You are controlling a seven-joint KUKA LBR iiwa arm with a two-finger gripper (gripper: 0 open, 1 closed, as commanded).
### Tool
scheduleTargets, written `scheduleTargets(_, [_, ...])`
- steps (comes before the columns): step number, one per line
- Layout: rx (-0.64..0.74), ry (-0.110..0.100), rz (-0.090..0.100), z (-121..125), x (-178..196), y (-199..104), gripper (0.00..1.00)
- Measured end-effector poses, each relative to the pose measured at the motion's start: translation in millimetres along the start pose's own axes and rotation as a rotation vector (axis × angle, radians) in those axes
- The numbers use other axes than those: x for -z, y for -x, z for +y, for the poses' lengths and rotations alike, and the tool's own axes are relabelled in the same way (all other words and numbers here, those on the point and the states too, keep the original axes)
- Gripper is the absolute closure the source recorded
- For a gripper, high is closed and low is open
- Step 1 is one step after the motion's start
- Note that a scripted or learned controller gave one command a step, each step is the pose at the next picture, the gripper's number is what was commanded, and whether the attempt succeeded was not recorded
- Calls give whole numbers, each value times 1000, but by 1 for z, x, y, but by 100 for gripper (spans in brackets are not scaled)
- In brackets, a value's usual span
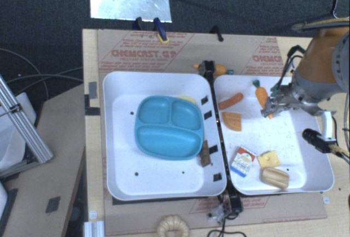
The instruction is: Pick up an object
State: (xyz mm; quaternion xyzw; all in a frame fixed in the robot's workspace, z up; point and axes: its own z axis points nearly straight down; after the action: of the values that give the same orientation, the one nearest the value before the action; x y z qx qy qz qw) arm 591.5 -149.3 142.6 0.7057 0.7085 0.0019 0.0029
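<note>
A: From above the bench, we see the left bin point(117, 137) carrying a blue divided plate point(168, 126), with a small brown piece point(205, 155) by its right wall.

B: Crossing into the right bin point(314, 175), we find a sausage point(230, 100), an orange wedge point(232, 121), a carrot point(262, 96), a small printed carton point(242, 161), a cheese slice point(268, 160) and a bread roll point(274, 177).

A: We place the gripper point(269, 111) low over the right bin's upper half, just beside the carrot's lower end.

B: We cannot tell whether its fingers stand apart or together; we see nothing between them. At far right, the arm point(322, 66) shows its orange band.
</note>
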Motion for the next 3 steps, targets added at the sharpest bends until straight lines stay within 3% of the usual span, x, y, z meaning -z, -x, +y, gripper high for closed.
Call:
scheduleTargets(1, [0,2,-1,3,65,2,100])
scheduleTargets(2, [1,-2,1,4,83,2,100])
scheduleTargets(3, [5,-5,3,2,79,-46,100])
